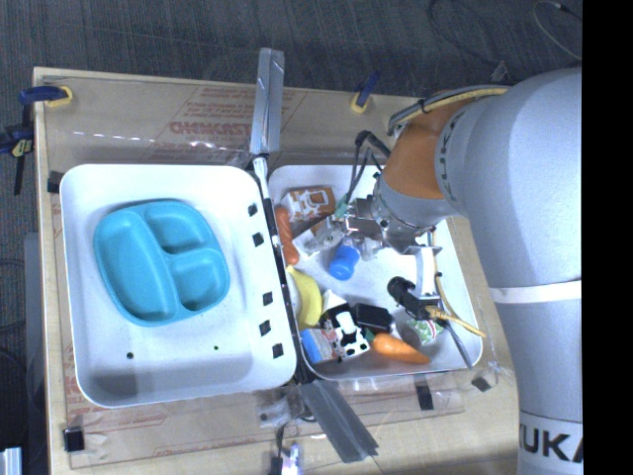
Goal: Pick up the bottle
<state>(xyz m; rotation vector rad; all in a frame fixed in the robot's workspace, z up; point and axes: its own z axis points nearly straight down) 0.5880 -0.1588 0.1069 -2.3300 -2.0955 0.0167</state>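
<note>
Bottle seems the best name for the small blue piece near the middle of the right bin, though it is seen from above and its shape is hard to read. Starting at the left, the left bin carries a blue divided plate and lies well apart from the work. Past the shared wall, a brown packet lies at the right bin's far end and a banana sits along the wall, near the blue piece. A black-and-white cow toy and a carrot crowd the near end. The pincer hangs just above and beside the blue piece, but whether it is apart or together cannot be told from this angle, and nothing can be seen held in it. To grasp well, I judge it should centre over the blue piece and come straight down, closing across its narrow width. The banana side is tight; there is bare white floor around the piece toward the right. The grey arm overhangs the bin's right rim, so lifting straight up looks the safest way out above the tabletop.
</note>
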